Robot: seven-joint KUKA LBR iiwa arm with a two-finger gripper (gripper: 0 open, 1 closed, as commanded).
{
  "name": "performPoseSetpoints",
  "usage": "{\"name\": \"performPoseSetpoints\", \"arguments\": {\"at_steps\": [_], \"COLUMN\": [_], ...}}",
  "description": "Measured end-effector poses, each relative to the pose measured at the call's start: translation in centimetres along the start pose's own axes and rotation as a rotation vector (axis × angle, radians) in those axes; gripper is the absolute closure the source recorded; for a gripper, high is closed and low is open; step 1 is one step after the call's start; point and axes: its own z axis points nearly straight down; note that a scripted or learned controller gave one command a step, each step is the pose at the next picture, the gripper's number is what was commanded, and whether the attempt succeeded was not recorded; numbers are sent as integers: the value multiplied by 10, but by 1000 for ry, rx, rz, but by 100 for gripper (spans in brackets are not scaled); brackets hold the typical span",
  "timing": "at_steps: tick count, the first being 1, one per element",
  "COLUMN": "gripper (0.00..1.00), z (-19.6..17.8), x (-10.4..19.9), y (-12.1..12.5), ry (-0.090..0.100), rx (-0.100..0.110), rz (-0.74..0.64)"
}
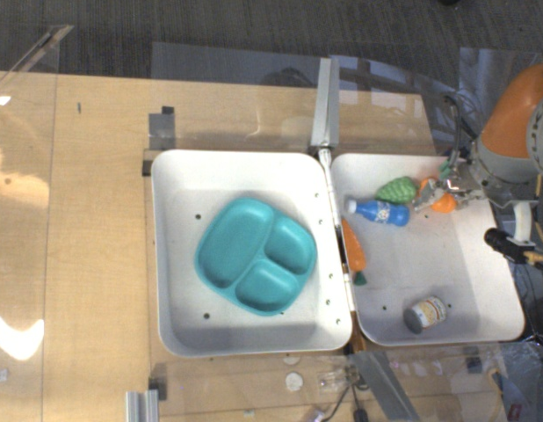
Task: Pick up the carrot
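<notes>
1. We are looking down on the bench (87, 236), which is carrying two shallow white bins side by side.
2. We are finding the carrot (352, 249) in the right bin (482, 323). It is lying flat along that bin's left wall, close against it, with its orange body pointing toward the far side and its green end toward the near side.
3. We are seeing the arm (517, 121) reaching in from the right, with its orange band showing above the wrist. The gripper (449, 187) is sitting over the far right part of the right bin, well apart from the carrot.
4. We are not able to tell whether the claw is open or closed, since its tip is small and cluttered at this angle. We are seeing nothing that it is clearly gripping.
5. We are noting a small orange object (443, 204) just beside the gripper tip. We cannot tell whether the two are touching.
6. We are logging a green leafy item (397, 188) just left of the gripper, and a blue bottle (379, 211) lying on its side near it, between the gripper and the carrot.
7. We are recording a small can (425, 313) lying toward the near edge of the right bin, apart from everything else.
8. We are seeing a teal divided plate (257, 255) resting in the middle of the left bin (175, 323).
</notes>
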Motion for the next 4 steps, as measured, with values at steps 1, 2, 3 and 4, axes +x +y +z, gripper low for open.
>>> {"name": "performPoseSetpoints", "arguments": {"at_steps": [1,2,3,4], "gripper": [100,100,100,100], "z": [-106,9,-136,-65], "x": [73,115,126,69], "y": [-61,-68,-86,-65], "ry": [6,5,6,4], "rx": [12,5,12,17], "rz": [-34,473,102,149]}}
